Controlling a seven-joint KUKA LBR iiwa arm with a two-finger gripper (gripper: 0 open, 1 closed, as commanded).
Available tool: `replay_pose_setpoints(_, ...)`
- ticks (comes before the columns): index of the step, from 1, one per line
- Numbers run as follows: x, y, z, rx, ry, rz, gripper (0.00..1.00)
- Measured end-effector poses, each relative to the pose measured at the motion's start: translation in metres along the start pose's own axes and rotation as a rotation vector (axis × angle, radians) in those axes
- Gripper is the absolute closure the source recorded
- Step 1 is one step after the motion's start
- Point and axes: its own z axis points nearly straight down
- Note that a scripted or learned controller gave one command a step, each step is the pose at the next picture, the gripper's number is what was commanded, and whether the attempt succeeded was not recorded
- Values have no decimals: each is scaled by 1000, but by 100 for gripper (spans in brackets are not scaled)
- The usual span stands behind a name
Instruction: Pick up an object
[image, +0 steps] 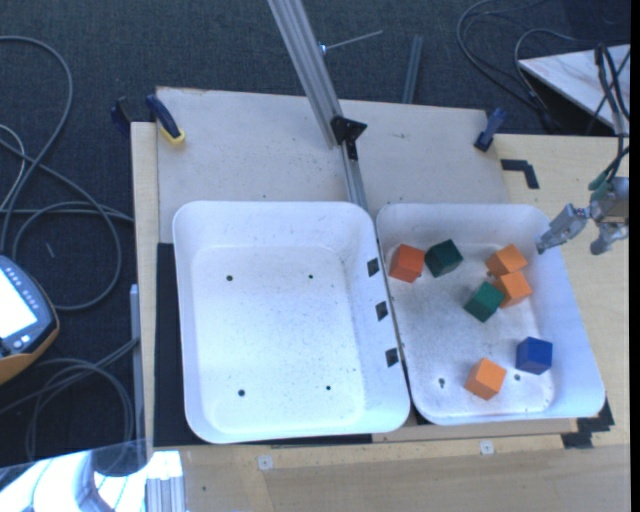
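- Here, take the right bin as your landmark; everything below is placed against it.
- Left of it, touching along the shared edge, you have the left bin, both on the bench.
- A metal rail slants down from the top toward the seam between the 2 bins.
- Inside the right bin you see 7 cubes in all.
- At its upper left sits an orange cube, with a dark green cube just beside it on the right.
- Near the bin's middle lies a second green cube.
- Up and right of that, 2 orange cubes sit touching, one above the other.
- Toward the bin's lower edge you have another orange cube, and a blue cube just up and right of it.
- The gripper hangs at the bin's upper right corner, over the rim; its 2 fingers look spread apart with nothing between them, well clear of every cube.
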Motion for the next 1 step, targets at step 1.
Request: replay_pose_setpoints(1,-2,-15,46,4,2,2,0)
